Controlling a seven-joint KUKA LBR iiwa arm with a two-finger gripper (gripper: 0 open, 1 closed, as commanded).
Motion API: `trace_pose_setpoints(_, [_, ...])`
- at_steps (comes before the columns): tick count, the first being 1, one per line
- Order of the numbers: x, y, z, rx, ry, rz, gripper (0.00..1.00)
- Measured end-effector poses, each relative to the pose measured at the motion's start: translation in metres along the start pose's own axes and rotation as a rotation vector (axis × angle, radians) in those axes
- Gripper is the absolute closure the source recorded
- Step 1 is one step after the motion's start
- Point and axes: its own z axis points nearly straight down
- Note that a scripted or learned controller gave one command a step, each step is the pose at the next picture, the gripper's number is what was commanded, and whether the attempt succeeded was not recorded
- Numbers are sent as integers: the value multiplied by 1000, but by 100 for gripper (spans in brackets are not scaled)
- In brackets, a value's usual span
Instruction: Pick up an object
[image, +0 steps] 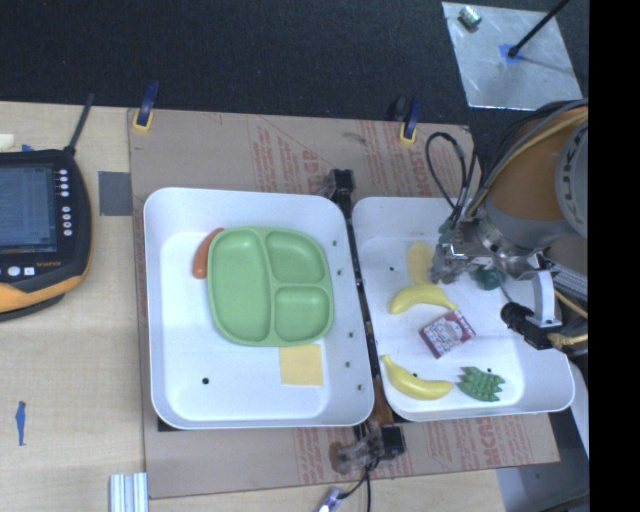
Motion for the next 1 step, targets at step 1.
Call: trace_pose_setpoints(1, [-52, -43, 41, -10, -1, -1, 0])
